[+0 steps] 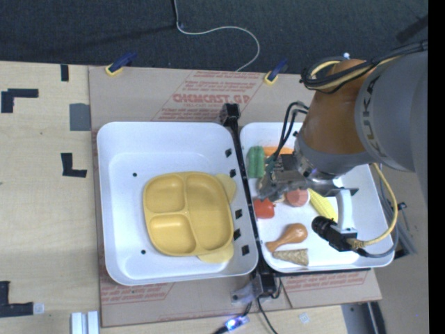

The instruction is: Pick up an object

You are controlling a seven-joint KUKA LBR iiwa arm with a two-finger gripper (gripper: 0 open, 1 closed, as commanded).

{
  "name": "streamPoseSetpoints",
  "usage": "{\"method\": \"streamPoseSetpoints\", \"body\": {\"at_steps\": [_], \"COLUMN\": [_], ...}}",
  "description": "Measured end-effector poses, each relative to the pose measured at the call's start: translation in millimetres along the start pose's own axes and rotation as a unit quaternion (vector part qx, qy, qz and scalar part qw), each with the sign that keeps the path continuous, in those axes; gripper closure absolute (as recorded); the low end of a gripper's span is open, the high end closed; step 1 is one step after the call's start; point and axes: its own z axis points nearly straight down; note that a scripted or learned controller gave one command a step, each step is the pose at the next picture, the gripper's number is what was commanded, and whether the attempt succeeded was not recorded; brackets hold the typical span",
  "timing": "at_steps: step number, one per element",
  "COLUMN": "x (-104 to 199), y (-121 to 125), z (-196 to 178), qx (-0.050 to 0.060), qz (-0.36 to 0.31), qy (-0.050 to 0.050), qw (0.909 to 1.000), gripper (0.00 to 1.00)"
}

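Camera view. Two white bins sit side by side at frame centre. The left bin (111,152) holds a yellow divided tray (186,211). The right bin (375,256) holds small play foods: a green piece (256,160) at its upper left, a red piece (264,208) below that, a round pinkish-red piece (297,197), a yellow piece (321,202), a tan drumstick (288,236) and a beige wedge (292,257) near the lower edge.

The gripper (277,183) is low over the upper-left part of the right bin; whether it is parted, closed or holding anything cannot be told.

Judgement: the red piece lies closest, just below-left of the gripper; the green piece, long axis vertical in frame, lies just above-left.
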Motion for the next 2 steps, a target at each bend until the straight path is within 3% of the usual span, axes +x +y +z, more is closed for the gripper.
{"method": "streamPoseSetpoints", "body": {"at_steps": [1, 2], "x": [57, 110], "y": [10, 9], "z": [5, -15], "qx": [-0.001, -0.001], "qz": [-0.001, -0.001], "qy": [0.000, 0.001], "qw": [1.0000, 1.0000], "gripper": [1.00, 1.00]}}
